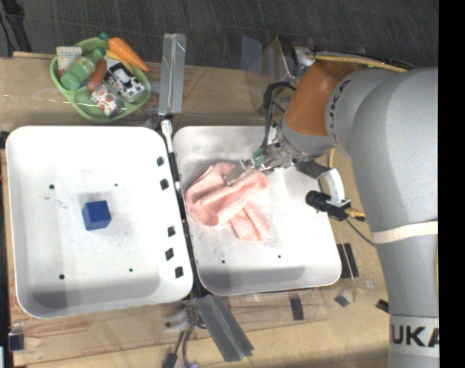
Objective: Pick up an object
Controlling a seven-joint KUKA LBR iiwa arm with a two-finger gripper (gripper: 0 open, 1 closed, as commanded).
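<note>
The gripper [248, 171] is down on the pink cloth [229, 200]. I can't tell its state. Next, probably a lift.

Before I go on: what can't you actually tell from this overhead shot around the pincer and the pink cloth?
- Pincer: too small and partly behind the wrist to see how its tips stand on the pink cloth.
- Right bin: its right side lies under the arm.
- Green bowl: the small packets inside are too tiny to read.
</note>
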